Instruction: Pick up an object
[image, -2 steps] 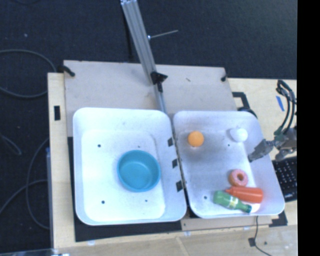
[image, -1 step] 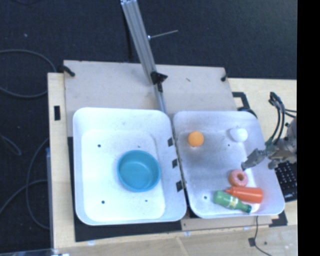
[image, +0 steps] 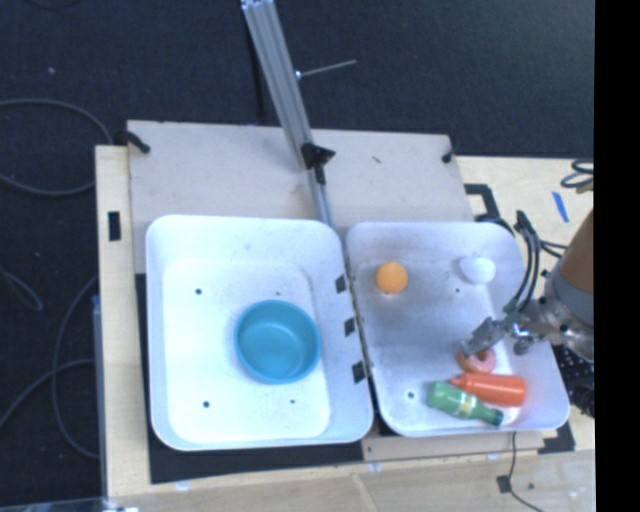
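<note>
We see two white bins side by side on the bench. The left bin (image: 180, 250) holds a blue bowl (image: 277, 341), upright, sitting a bit right of centre, with bare floor all round it and well off every wall.

The right bin (image: 420, 250) has the pickable stuff. An orange ball (image: 391, 278) sits alone in the upper left part, near the dividing edge but not touching it, with open floor on all sides. A white ball (image: 477, 268) sits near the upper right corner, close to the rim. Along the near edge lies a green bottle (image: 463, 403) on its side, and just above it, touching or nearly so, an orange carrot-shaped toy (image: 492, 387), also lying flat. Both crowd the bin's near right corner, with little room between them and the wall. A small red-rimmed piece (image: 478, 354) peeks out just above the carrot; we cannot tell what it is.

The arm comes in over the right rim, with the gripper (image: 487, 340) low over that red piece, near the carrot. We cannot tell if the claw is open or closed, and nothing is visibly held.

A metal pole (image: 285, 90) slants across the back of the bench.
</note>
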